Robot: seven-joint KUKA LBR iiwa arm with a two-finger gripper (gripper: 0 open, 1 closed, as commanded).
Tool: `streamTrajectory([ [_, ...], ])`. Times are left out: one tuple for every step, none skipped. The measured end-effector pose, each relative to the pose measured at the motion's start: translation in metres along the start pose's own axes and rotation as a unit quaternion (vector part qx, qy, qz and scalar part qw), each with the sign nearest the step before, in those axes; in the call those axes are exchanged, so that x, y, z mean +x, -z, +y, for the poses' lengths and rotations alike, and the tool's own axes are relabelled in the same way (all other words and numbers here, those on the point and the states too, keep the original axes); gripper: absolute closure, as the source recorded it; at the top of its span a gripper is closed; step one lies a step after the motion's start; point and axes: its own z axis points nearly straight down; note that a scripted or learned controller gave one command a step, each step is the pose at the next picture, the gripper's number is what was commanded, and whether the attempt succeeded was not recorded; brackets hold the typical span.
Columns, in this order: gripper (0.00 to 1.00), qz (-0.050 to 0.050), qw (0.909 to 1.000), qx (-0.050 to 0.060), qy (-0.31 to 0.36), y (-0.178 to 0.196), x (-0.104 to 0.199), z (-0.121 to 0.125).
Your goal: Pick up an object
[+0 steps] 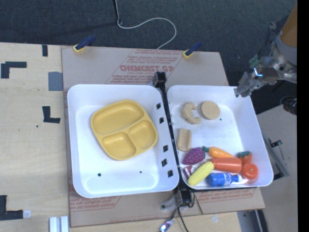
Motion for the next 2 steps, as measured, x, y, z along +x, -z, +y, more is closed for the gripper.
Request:
streamTrajectory([
  [1.00, 0.000, 1.0000, -0.004, -0.001, 0.129, 0.050, -0.052],
  [1.00, 0.000, 1.0000, 0.005, -0.007, 0.102, -0.009, -0.105],
])
